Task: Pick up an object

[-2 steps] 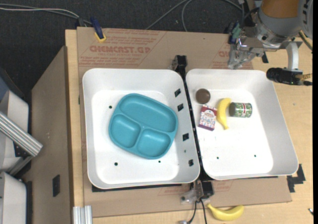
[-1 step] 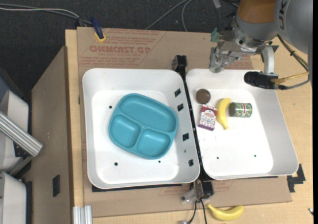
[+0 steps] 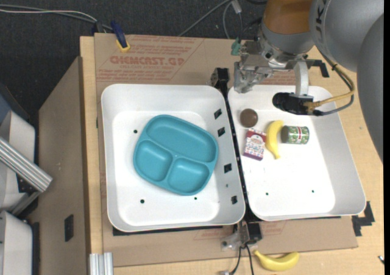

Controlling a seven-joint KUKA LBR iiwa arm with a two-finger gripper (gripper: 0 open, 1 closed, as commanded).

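**Pincer at the far edge of the right bin, four small things close by**

The grey arm (image 3: 344, 17) comes in over the far right corner of the bench. Under both bins lies a cardboard sheet (image 3: 158, 54) with red print.

The left bin (image 3: 122, 115) carries a blue divided plate (image 3: 177, 155), which lies flat near the middle and takes up much of the floor.

The right bin (image 3: 304, 188) holds the things there are to pick, all gathered in its far half, towards the edge it shares with the left bin.

The pincer (image 3: 245, 82) hangs over the far edge of the right bin, close to the corner by that shared edge. Whether it is open or closed cannot be told from this view, and nothing is seen in its grip.

The banana (image 3: 275, 136) lies curved in the cluster, one end pointing to the far edge. A green-labelled can (image 3: 297, 135) lies on its side, touching or just beside the banana on the side away from the shared edge. A red and white packet (image 3: 255, 144) lies just beside the banana on its other side. A brown ball (image 3: 248, 116) sits just beyond the packet towards the far edge. It is the nearest thing to the pincer, on its near side and apart from it.

A second banana (image 3: 277, 260) lies outside the bins, at the near edge of the bench.
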